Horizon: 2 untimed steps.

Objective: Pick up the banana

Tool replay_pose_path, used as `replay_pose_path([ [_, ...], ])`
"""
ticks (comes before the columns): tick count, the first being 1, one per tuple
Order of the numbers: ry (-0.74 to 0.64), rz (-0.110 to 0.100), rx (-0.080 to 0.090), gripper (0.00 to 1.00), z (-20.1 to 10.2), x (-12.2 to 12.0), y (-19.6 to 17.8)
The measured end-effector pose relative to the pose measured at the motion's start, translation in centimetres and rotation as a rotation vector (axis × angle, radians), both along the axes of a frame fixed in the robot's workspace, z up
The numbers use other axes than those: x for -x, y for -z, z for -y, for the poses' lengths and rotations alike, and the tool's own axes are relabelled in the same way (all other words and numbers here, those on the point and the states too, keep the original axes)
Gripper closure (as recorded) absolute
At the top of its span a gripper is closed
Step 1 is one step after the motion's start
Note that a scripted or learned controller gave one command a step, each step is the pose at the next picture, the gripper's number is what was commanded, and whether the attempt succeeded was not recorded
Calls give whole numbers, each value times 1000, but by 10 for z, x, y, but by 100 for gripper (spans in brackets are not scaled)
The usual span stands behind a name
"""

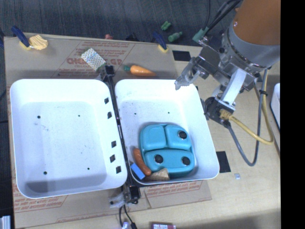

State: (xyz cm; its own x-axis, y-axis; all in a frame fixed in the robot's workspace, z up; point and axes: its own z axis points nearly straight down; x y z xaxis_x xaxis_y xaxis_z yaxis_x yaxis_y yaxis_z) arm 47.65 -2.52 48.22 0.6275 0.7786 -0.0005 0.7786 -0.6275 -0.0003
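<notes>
Blue tray point(167, 150) fills right bin's point(202, 109) near edge.

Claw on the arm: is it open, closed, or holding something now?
Claw: above the right bin's far rim, nothing visibly held; open or closed cannot be told.

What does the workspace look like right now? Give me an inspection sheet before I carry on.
Surface: cardboard-covered bench bearing a left bin and a right bin, side by side.
Job's things: nothing seen.
Clutter: blue tray, orange stick, blue block and tan wedge in the right bin's near part; carrot and patterned block on the bench behind the bins.
Grippers: gripper hangs over the right bin's far rim.
Cables: yellow hose and grey cable loop beside the arm.
Surroundings: green bits on the dark floor beyond the bench.
</notes>
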Motion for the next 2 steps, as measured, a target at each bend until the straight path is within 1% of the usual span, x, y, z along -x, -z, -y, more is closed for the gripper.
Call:
replay_pose_path([
  [1, -19, 1, 0, 0, 50, 0, -54],
  [2, 443, -3, 1, 0, 20, 0, -47],
])
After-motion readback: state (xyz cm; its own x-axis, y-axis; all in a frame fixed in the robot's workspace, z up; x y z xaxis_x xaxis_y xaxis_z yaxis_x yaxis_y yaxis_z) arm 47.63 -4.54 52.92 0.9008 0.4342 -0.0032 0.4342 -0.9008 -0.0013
